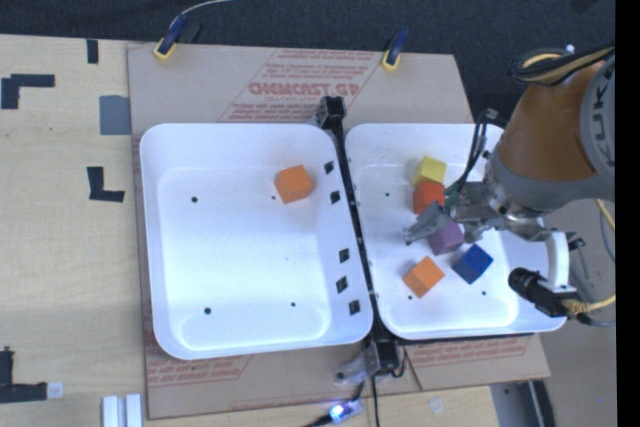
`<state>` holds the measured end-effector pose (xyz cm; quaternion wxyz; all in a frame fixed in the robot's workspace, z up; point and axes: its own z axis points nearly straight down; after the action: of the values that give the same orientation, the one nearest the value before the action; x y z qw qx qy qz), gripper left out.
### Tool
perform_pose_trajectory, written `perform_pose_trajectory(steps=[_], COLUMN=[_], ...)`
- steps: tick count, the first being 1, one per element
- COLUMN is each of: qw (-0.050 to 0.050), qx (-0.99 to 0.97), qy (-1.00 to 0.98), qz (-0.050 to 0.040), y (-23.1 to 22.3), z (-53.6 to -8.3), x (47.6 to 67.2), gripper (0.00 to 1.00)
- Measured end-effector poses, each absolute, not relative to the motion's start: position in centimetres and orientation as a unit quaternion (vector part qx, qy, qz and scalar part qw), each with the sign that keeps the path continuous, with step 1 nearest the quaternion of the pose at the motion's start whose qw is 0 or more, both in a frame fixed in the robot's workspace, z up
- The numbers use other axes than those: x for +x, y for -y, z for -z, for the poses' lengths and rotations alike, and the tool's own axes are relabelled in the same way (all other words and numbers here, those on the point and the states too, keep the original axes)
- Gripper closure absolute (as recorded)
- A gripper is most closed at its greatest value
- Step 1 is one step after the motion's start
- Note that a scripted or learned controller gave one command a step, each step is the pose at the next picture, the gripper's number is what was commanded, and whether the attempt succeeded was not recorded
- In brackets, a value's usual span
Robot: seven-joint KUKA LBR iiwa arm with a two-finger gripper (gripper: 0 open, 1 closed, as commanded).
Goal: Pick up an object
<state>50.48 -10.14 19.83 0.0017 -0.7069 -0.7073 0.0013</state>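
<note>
The right bin (395,315) holds a cluster of small blocks: a yellow one (432,169), a red one (428,196) just below it, a purple one (447,237), a blue one (472,263) and an orange one (424,276). Another orange block (293,183) lies alone in the left bin (170,315). My gripper (432,222) reaches in from the right and hangs low over the cluster, right at the purple block's upper left edge and just under the red block. The wrist hides part of the purple block.
A black divider strip (345,215) runs between the two bins. Both bins rest on a cardboard sheet (300,85) held by clamps at the back. A black cable hangs off the arm near the right bin's front right corner (540,295).
</note>
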Motion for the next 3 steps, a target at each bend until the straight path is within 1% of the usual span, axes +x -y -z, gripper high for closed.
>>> perform_pose_trajectory(steps=[1, 2, 3], qw=[-0.011, -0.011, 0.015], qx=[-0.707, -0.707, -0.708], qy=[0.708, 0.707, 0.706], qz=[0.0045, 0.0037, -0.0064], y=[13.4, 10.6, 14.8], z=[-11.3, -9.8, -8.2], x=[53.6, 59.7, 61.3], gripper=[0.00, 0.00, 0.00])
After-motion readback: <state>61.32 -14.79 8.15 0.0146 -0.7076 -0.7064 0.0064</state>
